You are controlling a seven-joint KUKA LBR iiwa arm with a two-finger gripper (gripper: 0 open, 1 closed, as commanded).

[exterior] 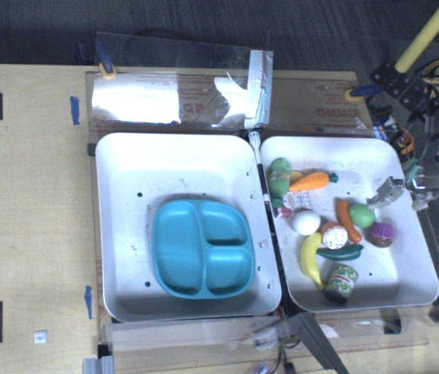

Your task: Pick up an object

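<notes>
The right bin (406,287) holds several toy foods. Among them are a green pear (279,176), an orange carrot (310,181), a white egg (306,224), a yellow banana (310,257), a second carrot (348,218), a green ball (362,215), a purple piece (381,234) and a small can (341,280). My gripper (388,192) hangs over the right bin's right side, just up and right of the green ball. Nothing shows in its grasp.
The left bin (125,170) holds a blue divided plate (202,246). A clear plastic panel (180,88) stands behind the left bin. Cables and a yellow pole (430,26) crowd the upper right, beside the arm (433,179).
</notes>
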